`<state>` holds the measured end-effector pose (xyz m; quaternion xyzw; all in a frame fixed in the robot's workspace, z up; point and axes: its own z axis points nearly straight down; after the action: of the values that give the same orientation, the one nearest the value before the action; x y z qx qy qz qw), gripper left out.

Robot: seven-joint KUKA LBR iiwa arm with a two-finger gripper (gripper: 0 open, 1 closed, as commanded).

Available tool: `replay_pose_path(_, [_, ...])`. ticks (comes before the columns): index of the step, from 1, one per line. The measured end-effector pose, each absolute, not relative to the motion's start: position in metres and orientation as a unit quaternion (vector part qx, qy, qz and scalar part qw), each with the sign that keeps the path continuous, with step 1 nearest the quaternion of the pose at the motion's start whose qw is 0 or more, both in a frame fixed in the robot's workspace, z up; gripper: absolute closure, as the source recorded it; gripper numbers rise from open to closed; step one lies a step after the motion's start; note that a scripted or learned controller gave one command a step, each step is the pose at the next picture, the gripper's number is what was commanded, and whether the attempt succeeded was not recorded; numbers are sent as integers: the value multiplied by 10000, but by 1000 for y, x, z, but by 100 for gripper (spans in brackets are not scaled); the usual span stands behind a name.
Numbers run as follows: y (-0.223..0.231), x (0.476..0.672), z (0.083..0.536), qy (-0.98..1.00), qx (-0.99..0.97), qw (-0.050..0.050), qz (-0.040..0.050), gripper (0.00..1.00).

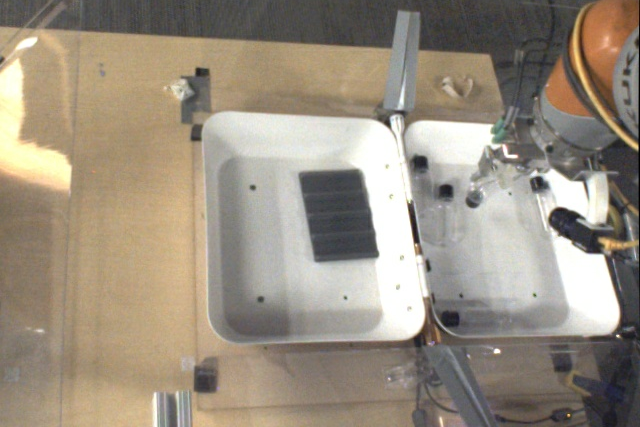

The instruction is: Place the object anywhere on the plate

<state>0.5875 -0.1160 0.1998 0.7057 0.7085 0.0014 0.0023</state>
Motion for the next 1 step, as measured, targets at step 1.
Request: replay_pose_path(1, [-59,662,184,7115,7027,15,7,100])
